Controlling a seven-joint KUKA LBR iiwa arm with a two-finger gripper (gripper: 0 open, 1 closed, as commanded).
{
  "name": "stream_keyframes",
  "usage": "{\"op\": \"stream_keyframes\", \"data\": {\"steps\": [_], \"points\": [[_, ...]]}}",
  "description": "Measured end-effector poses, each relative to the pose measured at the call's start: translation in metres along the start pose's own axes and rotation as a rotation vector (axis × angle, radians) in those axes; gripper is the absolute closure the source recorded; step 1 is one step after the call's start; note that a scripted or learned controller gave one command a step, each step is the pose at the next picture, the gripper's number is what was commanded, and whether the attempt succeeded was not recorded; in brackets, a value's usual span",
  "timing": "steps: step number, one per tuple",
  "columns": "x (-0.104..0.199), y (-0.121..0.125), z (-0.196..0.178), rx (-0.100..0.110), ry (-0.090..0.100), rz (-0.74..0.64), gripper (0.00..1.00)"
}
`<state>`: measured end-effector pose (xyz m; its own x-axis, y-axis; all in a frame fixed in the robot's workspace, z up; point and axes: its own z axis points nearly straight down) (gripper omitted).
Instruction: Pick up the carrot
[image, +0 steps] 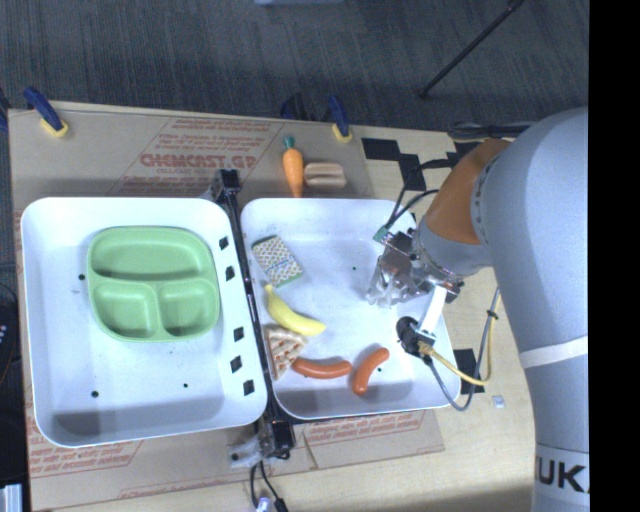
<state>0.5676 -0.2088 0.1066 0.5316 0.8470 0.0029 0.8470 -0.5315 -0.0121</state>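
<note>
The carrot (292, 169) lies outside the bins, open above, with a bun (324, 176) just beside it.

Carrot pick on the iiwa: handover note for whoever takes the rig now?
Gripper: low over the right white bin, near its right side; no item between its fingers.
Small orange carrot with green top: outside both bins, on the cardboard just behind the right bin's back rim, beside a tan bun-like toy.
Done: nothing, carrot not grasped.
Left: move the gripper out to the carrot, grasp it, lift.
</note>
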Motion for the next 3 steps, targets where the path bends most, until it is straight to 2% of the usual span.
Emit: {"op": "stream_keyframes", "data": {"steps": [1,2,3], "points": [[0.010,-0.023,-0.092,-0.008,-0.002,0.173,1.00],[-0.019,-0.089,-0.199,-0.009,-0.001,0.364,1.00],[-0.040,-0.085,-0.263,-0.009,0.000,0.449,1.00]]}}
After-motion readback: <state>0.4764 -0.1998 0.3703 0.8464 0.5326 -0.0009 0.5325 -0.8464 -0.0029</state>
